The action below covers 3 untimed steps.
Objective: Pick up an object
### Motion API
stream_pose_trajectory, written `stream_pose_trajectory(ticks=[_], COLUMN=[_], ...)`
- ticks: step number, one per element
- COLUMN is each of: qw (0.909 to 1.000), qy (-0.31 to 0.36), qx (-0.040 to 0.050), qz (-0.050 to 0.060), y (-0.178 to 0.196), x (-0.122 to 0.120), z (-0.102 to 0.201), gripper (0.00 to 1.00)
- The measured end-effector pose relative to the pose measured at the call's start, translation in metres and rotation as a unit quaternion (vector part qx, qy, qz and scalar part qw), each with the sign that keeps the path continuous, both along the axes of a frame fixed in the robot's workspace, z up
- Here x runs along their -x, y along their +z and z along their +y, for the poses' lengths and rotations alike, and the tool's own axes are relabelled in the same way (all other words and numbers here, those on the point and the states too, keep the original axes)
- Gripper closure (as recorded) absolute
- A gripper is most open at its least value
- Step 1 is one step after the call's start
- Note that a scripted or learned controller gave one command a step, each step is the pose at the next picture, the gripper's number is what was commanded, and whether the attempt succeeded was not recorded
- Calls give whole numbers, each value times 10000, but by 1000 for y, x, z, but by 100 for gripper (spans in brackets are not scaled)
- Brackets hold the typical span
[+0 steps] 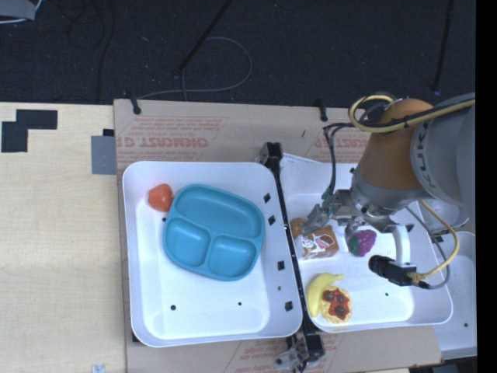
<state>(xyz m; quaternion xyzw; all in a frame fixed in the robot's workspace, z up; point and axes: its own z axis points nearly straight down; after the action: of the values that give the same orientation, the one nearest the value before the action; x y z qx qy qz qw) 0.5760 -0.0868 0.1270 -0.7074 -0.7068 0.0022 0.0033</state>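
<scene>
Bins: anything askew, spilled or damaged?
Nothing spilled or damaged. The blue divided plate lies flat but turned at an angle to the left bin walls, an orange ball at its upper-left corner. In the right bin, the toys sit bunched against the divider beneath the gripper.

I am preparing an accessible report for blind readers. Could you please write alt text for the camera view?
A grey robot arm reaches from the right into the right bin, its gripper low over a snack packet beside purple grapes and a yellow toy. The left bin holds a blue divided plate and an orange ball.
</scene>
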Motion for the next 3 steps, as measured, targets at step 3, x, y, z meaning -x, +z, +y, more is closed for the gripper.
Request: stream_pose_trajectory(ticks=[3], qw=[10000], qy=[7], qx=[10], qz=[-61], y=[126], x=[5], z=[1], gripper=[100])
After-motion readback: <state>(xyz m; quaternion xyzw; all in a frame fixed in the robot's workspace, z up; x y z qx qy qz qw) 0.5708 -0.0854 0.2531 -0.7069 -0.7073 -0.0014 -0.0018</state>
